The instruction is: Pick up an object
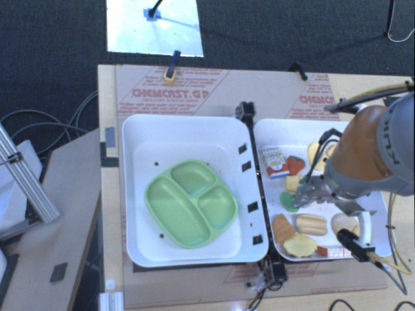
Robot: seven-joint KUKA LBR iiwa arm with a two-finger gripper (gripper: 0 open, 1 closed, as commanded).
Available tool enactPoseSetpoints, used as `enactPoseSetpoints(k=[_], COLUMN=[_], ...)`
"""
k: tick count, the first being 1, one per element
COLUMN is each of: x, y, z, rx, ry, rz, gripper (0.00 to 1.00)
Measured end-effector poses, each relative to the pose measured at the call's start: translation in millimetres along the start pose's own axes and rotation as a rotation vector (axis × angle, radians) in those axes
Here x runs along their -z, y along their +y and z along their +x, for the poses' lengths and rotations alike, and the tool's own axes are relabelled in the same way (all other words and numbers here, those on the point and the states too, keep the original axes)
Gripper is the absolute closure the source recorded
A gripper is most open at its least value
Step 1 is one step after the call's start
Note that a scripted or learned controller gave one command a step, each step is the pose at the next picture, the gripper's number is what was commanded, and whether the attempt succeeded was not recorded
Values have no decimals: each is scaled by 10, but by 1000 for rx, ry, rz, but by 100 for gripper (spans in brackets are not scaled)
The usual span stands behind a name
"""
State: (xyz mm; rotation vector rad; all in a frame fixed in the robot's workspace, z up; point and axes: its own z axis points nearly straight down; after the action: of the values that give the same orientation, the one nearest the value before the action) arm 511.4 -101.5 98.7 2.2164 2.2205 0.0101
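My gripper [303,197] is down in the right bin [275,129], among several toy foods. Its tip sits right beside a green piece [288,202] and just below a pale yellow wedge [292,183]. A tan bread roll [311,224] lies directly in front of it. An orange-brown slice [283,228] and a yellow round piece [299,245] rest near the bin's front edge. A small white, red and blue carton [275,162] and a red piece [296,166] lie at the back left. The arm hides part of the bin's right side.
The left bin [139,141] holds a green divided plate [190,203]. A black divider with clips [254,180] runs between the bins. A yellow piece [314,153] lies behind the gripper, and a whitish round piece [341,223] sits at the right, near a red strip [329,253].
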Motion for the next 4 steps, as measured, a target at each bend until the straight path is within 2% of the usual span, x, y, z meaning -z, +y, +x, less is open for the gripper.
enactPoseSetpoints(k=[2,3,4], x=[1132,1260,1162], y=[-64,-49,271], z=[-48,-48,391], rx=[2,2,7], ry=[-3,-2,-1], rz=[2,4,4], gripper=[100,100,100])
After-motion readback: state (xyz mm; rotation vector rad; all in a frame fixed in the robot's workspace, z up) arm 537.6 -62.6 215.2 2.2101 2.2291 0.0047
